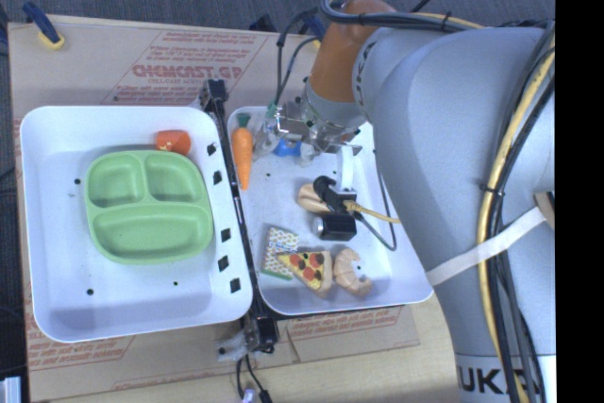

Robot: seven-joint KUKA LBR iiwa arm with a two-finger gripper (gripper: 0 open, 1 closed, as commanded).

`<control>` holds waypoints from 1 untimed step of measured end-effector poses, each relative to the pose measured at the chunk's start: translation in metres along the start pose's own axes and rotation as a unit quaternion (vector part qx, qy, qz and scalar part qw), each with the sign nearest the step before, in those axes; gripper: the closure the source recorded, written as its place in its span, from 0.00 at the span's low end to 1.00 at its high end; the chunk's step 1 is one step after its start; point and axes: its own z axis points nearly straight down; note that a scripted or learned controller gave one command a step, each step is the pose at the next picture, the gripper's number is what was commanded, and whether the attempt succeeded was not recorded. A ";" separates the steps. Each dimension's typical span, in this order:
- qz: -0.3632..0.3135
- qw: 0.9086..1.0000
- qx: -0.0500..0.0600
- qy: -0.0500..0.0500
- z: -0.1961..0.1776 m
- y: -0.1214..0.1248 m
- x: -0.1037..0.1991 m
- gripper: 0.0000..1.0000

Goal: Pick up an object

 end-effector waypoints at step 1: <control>-0.002 1.000 0.002 0.000 -0.010 -0.001 0.000 1.00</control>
